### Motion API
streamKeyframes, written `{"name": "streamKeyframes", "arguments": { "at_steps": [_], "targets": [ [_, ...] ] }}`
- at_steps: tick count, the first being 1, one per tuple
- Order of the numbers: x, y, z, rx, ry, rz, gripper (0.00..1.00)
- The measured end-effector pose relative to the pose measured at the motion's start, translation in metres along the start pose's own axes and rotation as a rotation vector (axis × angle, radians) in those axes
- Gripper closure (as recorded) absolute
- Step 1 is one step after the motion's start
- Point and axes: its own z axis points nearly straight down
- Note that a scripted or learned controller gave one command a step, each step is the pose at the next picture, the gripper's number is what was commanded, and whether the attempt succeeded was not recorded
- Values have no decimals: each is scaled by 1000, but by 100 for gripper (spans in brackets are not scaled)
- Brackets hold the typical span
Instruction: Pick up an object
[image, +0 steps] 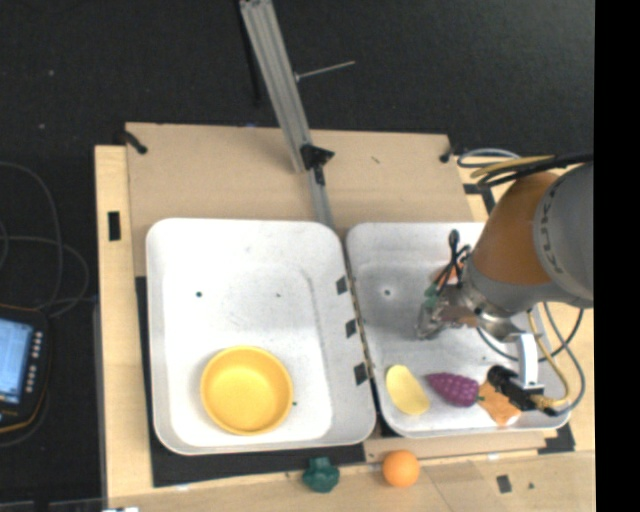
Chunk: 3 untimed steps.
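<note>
Gripper (432, 324) is down in the right bin (400, 265), but honestly can't tell its state from here. Just below it sit a purple grape bunch (452, 388) and pale yellow piece (406, 390), both untouched.

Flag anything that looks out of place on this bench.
Two things lie outside the bins, on the bench's front edge: an orange ball and a small green object. The yellow bowl sits properly inside the left bin.

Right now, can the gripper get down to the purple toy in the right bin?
Probably yes: the gripper hangs just above the purple toy, which lies uncovered between a pale yellow piece and an orange piece.
</note>
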Motion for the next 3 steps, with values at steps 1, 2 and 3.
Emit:
{"name": "streamKeyframes", "arguments": {
  "at_steps": [1, 2, 3],
  "targets": [
    [5, 11, -56, -2, -1, -7, 100],
    [4, 13, -111, -3, -1, -7, 100],
    [54, 34, -105, 4, 2, -11, 100]
  ]
}}
